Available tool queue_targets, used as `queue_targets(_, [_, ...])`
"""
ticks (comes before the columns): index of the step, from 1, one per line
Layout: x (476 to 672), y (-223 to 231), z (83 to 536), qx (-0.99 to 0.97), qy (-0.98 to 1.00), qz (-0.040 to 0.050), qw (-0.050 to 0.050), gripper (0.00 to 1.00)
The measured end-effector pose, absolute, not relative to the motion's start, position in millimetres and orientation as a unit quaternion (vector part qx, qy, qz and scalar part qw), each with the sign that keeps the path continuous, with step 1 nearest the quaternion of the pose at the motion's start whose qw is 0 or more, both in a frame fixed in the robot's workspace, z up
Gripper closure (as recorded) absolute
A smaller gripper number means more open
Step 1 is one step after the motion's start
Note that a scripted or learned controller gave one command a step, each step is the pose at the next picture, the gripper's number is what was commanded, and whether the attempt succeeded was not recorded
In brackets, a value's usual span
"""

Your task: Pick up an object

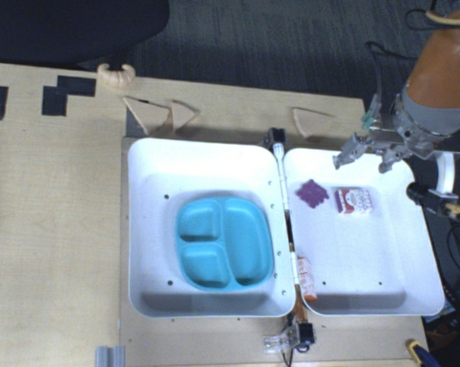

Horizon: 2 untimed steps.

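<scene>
1. Camera view: the gripper [366, 154] hangs over the far edge of the right bin [393, 292], its two fingers spread apart with nothing between them.
2. In the right bin lie a purple object [312, 193] and, just beside it, a red-and-white packet [354, 200], both near the gripper but apart from it.
3. An orange-printed wrapper [305, 276] rests against that bin's left wall.
4. The left bin [149, 213] holds a blue divided tray [224, 242].
</scene>
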<state>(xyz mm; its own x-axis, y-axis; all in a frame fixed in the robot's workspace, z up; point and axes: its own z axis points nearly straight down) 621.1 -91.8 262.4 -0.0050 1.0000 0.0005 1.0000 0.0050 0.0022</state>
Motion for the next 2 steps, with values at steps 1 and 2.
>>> queue_targets(1, [649.2, -106, 114, 0.706, 0.708, -0.0009, -0.002, 0.00])
queue_targets(2, [652.3, -106, 129, 0.706, 0.709, 0.0023, 0.002, 1.00])
